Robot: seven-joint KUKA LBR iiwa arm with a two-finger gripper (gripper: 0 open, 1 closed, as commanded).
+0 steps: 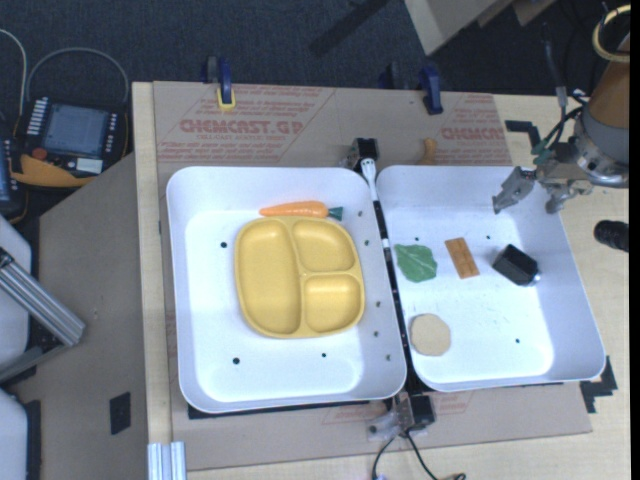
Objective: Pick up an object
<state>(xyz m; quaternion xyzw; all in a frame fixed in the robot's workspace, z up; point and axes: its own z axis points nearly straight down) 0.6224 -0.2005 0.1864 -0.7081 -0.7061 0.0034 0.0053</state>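
Camera view crops the arm (610, 98) (pincer (530, 193) blurred).

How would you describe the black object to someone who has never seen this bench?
Look in the right bin, at its right side. The black block lies there, right of the orange-brown strip. It is the only dark item among the bin's things; the green leaf and tan disc are pale.

Flat black block (516, 265), right bin, near orange wafer (460, 258).
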